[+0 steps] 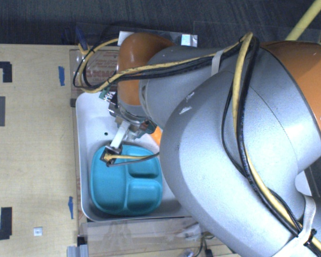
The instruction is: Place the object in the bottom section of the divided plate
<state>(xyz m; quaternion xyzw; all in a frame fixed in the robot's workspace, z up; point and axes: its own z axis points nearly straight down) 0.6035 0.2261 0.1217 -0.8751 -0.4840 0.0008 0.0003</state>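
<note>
A blue divided plate [123, 189] lies in the lower part of the white bin [91, 119], with raised ridges splitting it into sections. My gripper [129, 128] hangs under the grey wrist just above the plate's upper edge, and the arm hides most of it. A small orange thing [156, 136] peeks out beside the wrist at the plate's upper right rim. It is mostly covered, so I cannot tell what it is or whether it is held. The plate sections that show hold nothing.
The grey and orange arm [241, 143] covers the right half of the view. Bare white bin floor shows above and left of the plate. The wooden bench [32, 143] with black and blue tape marks lies to the left. Looped yellow cable [96, 63] sits behind the bin.
</note>
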